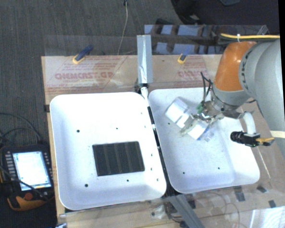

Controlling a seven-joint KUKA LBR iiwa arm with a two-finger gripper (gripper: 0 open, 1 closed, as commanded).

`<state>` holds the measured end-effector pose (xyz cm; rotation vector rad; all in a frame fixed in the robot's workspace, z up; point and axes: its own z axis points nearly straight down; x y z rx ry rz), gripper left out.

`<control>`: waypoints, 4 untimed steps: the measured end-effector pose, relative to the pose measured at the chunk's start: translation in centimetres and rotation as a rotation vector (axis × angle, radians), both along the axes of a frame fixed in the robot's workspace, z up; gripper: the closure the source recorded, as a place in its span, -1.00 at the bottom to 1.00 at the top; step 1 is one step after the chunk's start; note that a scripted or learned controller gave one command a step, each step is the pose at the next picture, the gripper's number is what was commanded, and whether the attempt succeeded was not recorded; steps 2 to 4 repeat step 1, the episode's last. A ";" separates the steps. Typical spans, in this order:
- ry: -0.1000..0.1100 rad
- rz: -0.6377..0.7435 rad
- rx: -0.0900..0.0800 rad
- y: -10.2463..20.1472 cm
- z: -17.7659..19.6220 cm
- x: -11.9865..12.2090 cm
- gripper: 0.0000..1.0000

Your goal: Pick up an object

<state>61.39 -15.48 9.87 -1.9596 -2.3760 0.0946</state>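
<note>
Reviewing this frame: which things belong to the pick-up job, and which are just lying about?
Job: gripper, low in the right bin; white box and pale piece beside it; dark ribbed panel in the left bin.
Lying about: handheld screen unit on the floor; clamp on the cardboard.

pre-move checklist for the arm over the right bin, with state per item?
1. Claw is over the right bin, inside its walls: ok.
2. A target is close: the white box lies right beside the claw: ok.
3. Target is isolated: the white box and the smaller white pieces are bunched together under the wrist: not ok.
4. Grasp is secured on anything: cannot tell, because the contact is too cluttered to read.
5. Other candidate is undisturbed: the dark ribbed panel lies flat in the left bin, well away from the arm: ok.
</note>
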 end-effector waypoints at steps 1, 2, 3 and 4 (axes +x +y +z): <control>-0.058 0.166 0.016 3.5 6.6 2.4 1.00; -0.058 0.166 0.016 3.5 6.6 2.4 1.00; -0.058 0.166 0.016 3.5 6.6 2.4 1.00; -0.058 0.166 0.016 3.5 6.6 2.4 1.00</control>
